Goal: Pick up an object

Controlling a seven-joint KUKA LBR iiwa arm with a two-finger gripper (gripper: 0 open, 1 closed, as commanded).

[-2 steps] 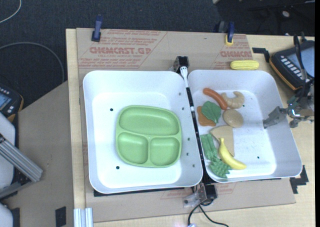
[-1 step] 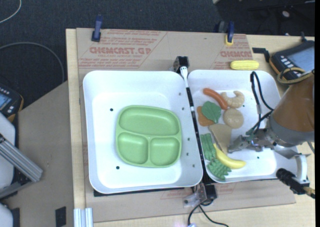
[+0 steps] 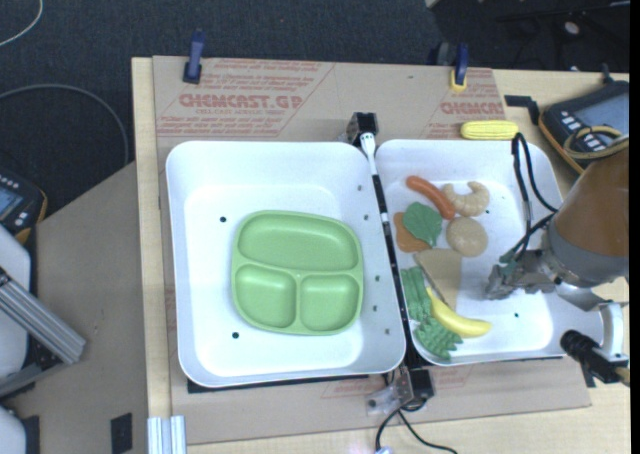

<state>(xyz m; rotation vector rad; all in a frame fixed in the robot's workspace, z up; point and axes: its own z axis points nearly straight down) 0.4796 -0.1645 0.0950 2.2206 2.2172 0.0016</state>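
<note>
The right bin (image 3: 535, 327) holds several toy foods. An orange sausage (image 3: 429, 191) and a pale shrimp (image 3: 468, 198) lie at the back. A green leaf (image 3: 422, 223) lies over an orange piece (image 3: 403, 235), with a beige ball (image 3: 466, 237) beside them. A yellow banana (image 3: 458, 320) and green bean pods (image 3: 419, 307) sit at the front left. My gripper (image 3: 503, 280) is low over the bin's bare floor, right of the ball and above the banana, touching none of them.
The left bin (image 3: 195, 242) holds a green divided plate (image 3: 297, 272). A yellow corn cob (image 3: 488, 129) lies on the bench behind the right bin. A black cable (image 3: 521, 187) runs down to the wrist. Blue clamps (image 3: 194, 58) grip the board's far edge.
</note>
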